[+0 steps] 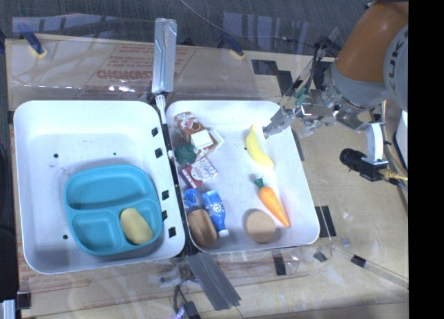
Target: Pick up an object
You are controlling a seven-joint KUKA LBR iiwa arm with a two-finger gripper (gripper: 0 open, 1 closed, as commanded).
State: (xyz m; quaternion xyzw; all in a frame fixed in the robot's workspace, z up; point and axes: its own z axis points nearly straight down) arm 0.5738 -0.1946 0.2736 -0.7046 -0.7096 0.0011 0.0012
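Observation:
My gripper [274,125] hangs over the upper right part of the right bin [232,109], just above and to the right of the top end of a yellow banana [259,148]. Nothing shows in its grasp. Below the banana lies an orange carrot [275,204] with a green top. A round tan bun [260,226] sits at the bin's front edge. Along the bin's left side are a brown snack packet [195,131], a dark green piece [184,152], a red and white wrapper [202,169], a blue packet [214,209] and a brown burger [201,226].
The left bin [41,130] holds a blue divided tray [104,196] with a yellow potato [137,225] in its front right compartment. A grey taped strip [164,54] stands behind the divide between the bins. The arm's grey wrist and orange band [371,40] are at the right.

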